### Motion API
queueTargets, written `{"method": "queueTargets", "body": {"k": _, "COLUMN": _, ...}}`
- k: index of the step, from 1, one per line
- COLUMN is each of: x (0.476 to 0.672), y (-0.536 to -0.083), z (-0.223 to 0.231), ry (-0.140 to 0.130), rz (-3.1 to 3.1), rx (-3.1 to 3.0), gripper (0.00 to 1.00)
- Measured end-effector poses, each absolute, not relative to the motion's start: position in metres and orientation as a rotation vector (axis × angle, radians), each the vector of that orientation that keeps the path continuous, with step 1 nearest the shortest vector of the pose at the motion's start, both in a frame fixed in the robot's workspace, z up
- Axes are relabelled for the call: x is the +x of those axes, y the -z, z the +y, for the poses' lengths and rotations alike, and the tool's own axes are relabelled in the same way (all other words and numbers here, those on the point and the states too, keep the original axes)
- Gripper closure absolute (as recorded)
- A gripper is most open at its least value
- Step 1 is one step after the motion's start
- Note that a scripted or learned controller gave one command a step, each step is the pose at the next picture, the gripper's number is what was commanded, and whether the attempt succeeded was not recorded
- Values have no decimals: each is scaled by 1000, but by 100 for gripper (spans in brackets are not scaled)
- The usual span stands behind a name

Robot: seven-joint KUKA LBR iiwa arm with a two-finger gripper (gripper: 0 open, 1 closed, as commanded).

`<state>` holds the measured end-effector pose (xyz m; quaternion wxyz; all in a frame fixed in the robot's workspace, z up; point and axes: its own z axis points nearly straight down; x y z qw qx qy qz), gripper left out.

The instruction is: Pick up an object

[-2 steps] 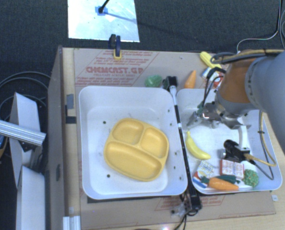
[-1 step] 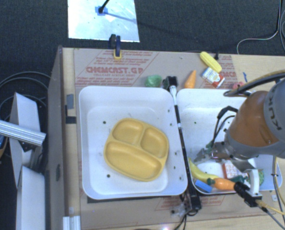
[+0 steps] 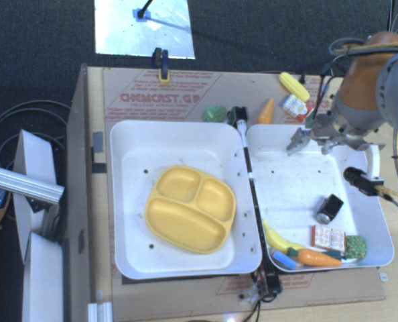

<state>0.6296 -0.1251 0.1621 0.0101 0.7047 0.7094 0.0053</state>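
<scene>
- camera view, the arm: the gripper (image 3: 313, 141) hangs over the top edge of the right bin (image 3: 289, 180), orange band above it; the two fingers look spread apart with nothing between them, so open and empty as far as I can judge
- camera view, the candidates: the right bin's stuff is bunched at the near end; a small dark can (image 3: 329, 208) lies on its side near the middle right, a little red box (image 3: 329, 237) just below it, then a green lump (image 3: 356, 247), a carrot (image 3: 318, 257) and a banana (image 3: 277, 237) packed along the bottom wall
- left bin (image 3: 128, 180) holds a yellow divided plate (image 3: 190, 207); wide and flat, bad target for two fingers imo
- how I'd do it: go for the can; it sits apart from the pile with bare floor around it, so the fingers can straddle it across the short width; line the jaws up square to its long axis, come straight down till nearly touching the floor, close, lift slow
- watch out: round can may roll out on closing; the clutter by the wall leaves no finger room, so skip that
</scene>
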Motion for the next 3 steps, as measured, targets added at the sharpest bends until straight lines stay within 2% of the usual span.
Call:
{"method": "queueTargets", "body": {"k": 1, "x": 595, "y": -242, "z": -192, "ry": -4, "rz": 2208, "rx": 2219, "gripper": 0}}
{"method": "queueTargets", "body": {"k": 2, "x": 545, "y": -190, "z": -202, "ry": 4, "rz": 2221, "rx": 2227, "gripper": 0}}
{"method": "queueTargets", "body": {"k": 3, "x": 526, "y": -79, "z": -201, "ry": 1, "rz": 2222, "rx": 2224, "gripper": 0}}
